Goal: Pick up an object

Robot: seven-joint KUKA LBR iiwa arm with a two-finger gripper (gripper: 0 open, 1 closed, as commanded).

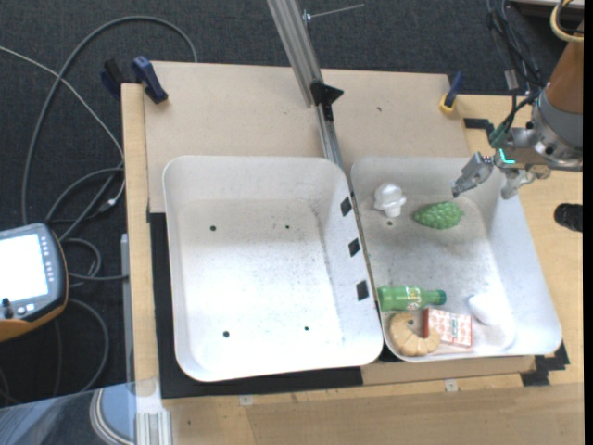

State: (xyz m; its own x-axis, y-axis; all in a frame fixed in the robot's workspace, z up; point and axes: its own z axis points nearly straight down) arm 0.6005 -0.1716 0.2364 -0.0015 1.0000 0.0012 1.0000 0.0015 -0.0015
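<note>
Where the grey arm with its orange band (567, 82) reaches in from the right, the two-finger gripper (493, 180) hangs over the far right part of the right-hand shallow white plastic bin (528, 248), its two fingers spread apart with nothing between them. One fingertip sits close to the bumpy green oval object (438, 216), which lies on the bin floor just beside it toward the far edge, not touching it as far as can be seen. A small white knobbly object (389, 198) rests near the bin's far left corner, just beside the green one. Along the near edge of the same bin lie a green bottle on its side with a yellow label (410, 296), a round tan doughnut-shaped object (414, 335) in the near left corner, a flat red and white packet (449, 328) touching the doughnut's right side, and a pale white lump (489, 310) toward the near right corner. The left-hand shallow white plastic bin (185, 184) sits side by side with it on the pale wooden desk (232, 109). A slanted metal rail (292, 35) runs from the far edge of the desk to the gap between the bins. A blue clamp (148, 77) grips the desk's far left corner, and a yellow and blue clamp (451, 95) sits at the far right corner.
</note>
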